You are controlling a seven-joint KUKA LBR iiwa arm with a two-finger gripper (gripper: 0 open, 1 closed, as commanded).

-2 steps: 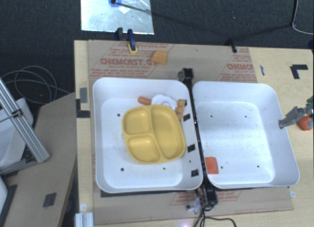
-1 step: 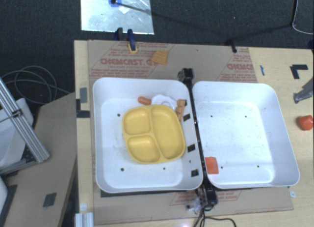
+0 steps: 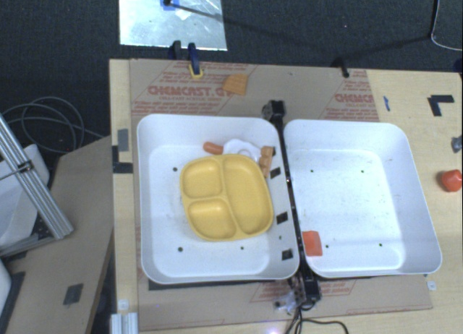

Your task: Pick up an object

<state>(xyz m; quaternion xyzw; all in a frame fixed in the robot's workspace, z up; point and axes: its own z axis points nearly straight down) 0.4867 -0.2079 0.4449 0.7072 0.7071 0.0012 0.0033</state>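
A yellow divided plate [image 3: 225, 198] lies in the middle of the left bin [image 3: 155, 181]. Behind it sit a small orange sausage-shaped piece [image 3: 213, 148], a white object [image 3: 239, 148] partly hidden by the plate, and a small tan block [image 3: 266, 156] near the bin's right wall. An orange-red block [image 3: 312, 243] rests in the front left corner of the right bin [image 3: 412, 181].
On the bench behind the bins lie a tan piece [image 3: 235, 84] and a blue-and-yellow clamp [image 3: 194, 61]. A red object [image 3: 451, 180] sits on the bench at the far right. Black clips [image 3: 275, 109] join the bins along their shared wall. A metal frame [image 3: 29, 181] stands at left.
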